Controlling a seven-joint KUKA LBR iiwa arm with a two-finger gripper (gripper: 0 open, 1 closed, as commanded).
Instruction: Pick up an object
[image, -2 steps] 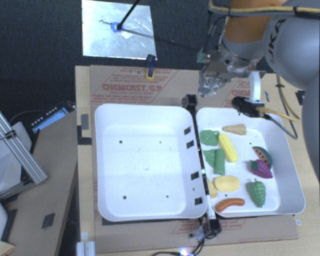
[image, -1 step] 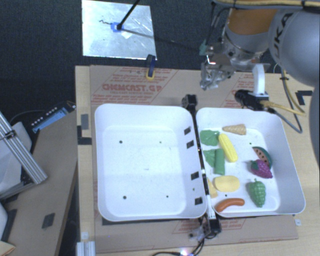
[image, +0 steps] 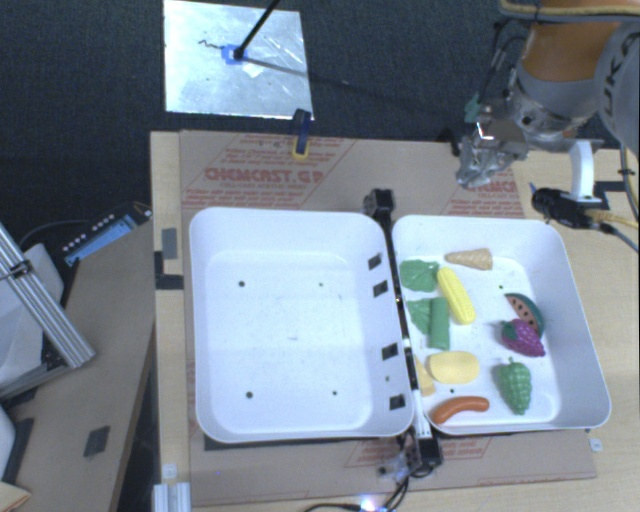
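Observation:
My gripper (image: 478, 172) hangs above the far edge of the right bin (image: 575, 300), beyond the toys and apart from all of them. In that bin lie a tan cone (image: 470, 259), a yellow corn cob (image: 456, 295), a green leafy piece (image: 419, 275), a green stick (image: 431, 318), a watermelon slice (image: 526, 311), purple grapes (image: 522, 338), a yellow lemon-like piece (image: 454, 367), green grapes (image: 514, 386) and an orange sausage (image: 459, 407). Nothing is seen between the gripper's tips.
The left bin (image: 290, 320) sits beside the right one, joined by a black-clipped divider (image: 392, 300). A cardboard sheet (image: 260, 175) lies under both. A shiny plate (image: 237, 60) rests at the back left, and a metal frame (image: 35, 300) stands at far left.

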